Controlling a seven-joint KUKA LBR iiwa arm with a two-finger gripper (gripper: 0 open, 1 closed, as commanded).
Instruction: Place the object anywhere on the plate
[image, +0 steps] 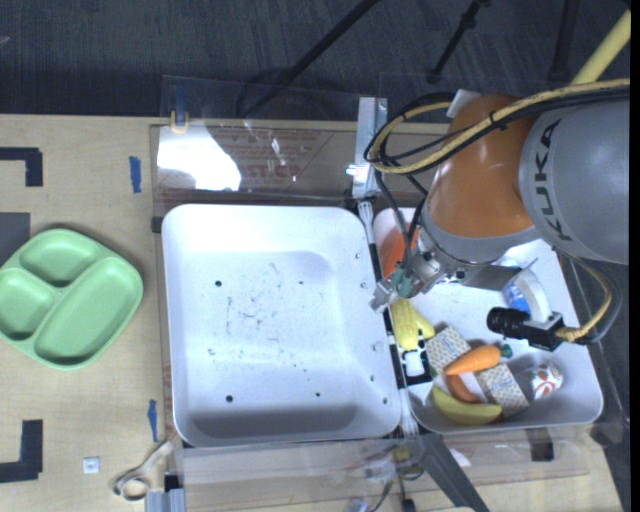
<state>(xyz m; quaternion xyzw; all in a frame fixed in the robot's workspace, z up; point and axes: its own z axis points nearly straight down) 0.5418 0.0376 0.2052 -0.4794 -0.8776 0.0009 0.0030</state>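
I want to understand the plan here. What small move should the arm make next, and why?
Probably a short descent onto the yellow object just under the gripper. The toys all lie in the right bin, while the green plate sits far left on the bench with nothing on it, so a grasp comes first.

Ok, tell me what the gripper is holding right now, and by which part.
It cannot be told. The gripper sits low at the left edge of the right bin, just above the yellow corn cob, and the arm's wrist hides any contact.
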